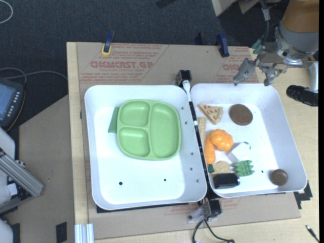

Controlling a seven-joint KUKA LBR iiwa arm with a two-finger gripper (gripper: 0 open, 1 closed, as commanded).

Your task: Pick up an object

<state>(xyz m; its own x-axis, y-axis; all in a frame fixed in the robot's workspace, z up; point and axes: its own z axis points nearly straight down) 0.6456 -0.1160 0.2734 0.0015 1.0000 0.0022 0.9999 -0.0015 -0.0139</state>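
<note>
- While the task names no single item, the things to pick from lie in the right bin (283, 116), gathered mostly along its left side and near edge.
- An orange pepper-shaped toy (221, 139) sits near the middle of that group, with a long orange carrot-like piece (209, 151) just beside it on the left.
- A tan wedge like a pizza slice (211, 113) lies farther back, and a round brown disc (241, 114) lies just to its right, apart from it.
- A green bean-like bunch (243, 167) and a flat black block (225, 180) sit by the near edge, close together, with a pale beige piece (220, 166) touching or nearly touching both.
- A small brown ball (278, 176) rests alone in the near right corner.
- The hand (255, 76) hangs over the far rim of the right bin, above the cardboard-covered bench (76, 115), with its two fingers (243, 73) spread apart and nothing between them.
- It is well apart from every toy; the brown disc is the nearest.
- The grey arm (298, 19) reaches in from the upper right.
- The left bin (96, 151) holds a green divided plate (149, 129) with three compartments, lying flat toward its far half.
- Two clamps, one yellow (107, 44) and one blue (221, 43), grip the far edge of the bench.
</note>
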